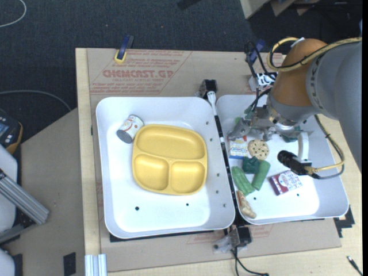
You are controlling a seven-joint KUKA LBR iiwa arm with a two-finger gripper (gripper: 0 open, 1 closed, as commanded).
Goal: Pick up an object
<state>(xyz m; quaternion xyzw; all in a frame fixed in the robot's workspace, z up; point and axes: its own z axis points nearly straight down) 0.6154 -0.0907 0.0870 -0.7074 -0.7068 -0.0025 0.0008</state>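
I see my gripper (253, 128) low in the right bin (328, 203), cookie (259, 149) at its 6 o'clock. I cannot tell its grip state.

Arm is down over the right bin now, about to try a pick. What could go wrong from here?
1. The right bin is crowded: the cookie, the small card and the green pieces lie close together, so the gripper may catch two things or nudge one aside.
2. The flat red packet lies against the bin floor and could slip out of a grasp.
3. The gripper sits near the divider between the bins, so it may bump that wall.
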